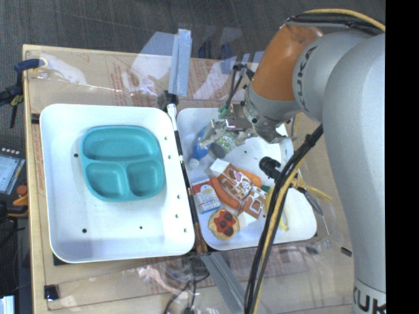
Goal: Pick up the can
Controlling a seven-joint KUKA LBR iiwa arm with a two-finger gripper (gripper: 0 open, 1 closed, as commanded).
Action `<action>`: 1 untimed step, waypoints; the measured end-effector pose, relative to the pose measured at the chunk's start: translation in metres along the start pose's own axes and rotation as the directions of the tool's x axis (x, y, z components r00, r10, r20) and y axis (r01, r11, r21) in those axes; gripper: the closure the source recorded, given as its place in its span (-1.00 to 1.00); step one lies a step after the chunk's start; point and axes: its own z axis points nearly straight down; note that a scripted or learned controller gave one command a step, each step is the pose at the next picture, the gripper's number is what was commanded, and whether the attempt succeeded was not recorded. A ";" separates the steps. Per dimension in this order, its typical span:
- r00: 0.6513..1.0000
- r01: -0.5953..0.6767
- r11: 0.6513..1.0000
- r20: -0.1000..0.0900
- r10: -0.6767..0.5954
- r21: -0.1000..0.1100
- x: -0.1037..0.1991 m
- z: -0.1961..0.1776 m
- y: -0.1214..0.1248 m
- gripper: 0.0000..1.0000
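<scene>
The can, a small blue-and-green metal one [208, 142], lies in the right white bin [301, 224] at its far left, beside the claw [226, 124]; I cannot tell its grip. Food packets crowd nearer. The left white bin [59, 195] holds a teal divided tray [123, 160].

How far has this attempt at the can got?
Done: the arm has reached over the right bin, its pincer low among the clutter at the bin's far end. In hand: nothing visibly gripped. Left: the grasp and lift; I cannot pick out the can for certain.
</scene>
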 end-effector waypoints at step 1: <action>0.996 0.090 0.996 0.005 -0.090 0.000 0.000 0.101 -0.008 -1.00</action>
